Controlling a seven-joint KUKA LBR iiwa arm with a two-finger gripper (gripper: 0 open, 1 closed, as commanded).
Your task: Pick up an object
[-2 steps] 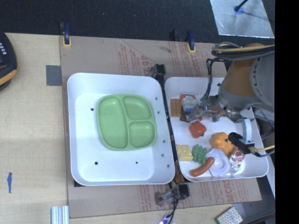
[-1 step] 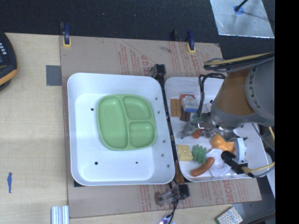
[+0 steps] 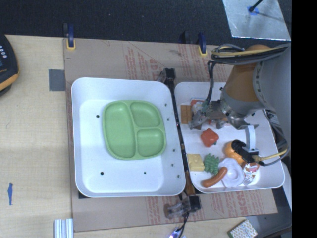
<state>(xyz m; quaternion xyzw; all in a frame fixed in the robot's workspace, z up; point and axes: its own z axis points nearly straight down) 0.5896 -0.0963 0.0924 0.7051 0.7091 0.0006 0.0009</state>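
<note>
Sausage (image 3: pixel 214 178) lies below a red pepper (image 3: pixel 209 137); end effector (image 3: pixel 202 118) grip state can't be told.

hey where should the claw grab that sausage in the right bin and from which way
Judging by its pose, take the sausage across its narrow middle, coming straight down. It lies flat and slanted near the front wall of the right bin, with broccoli and a white piece touching it, so finger room looks tight.

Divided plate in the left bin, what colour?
Light green divided plate, clearest in the camera view.
</note>
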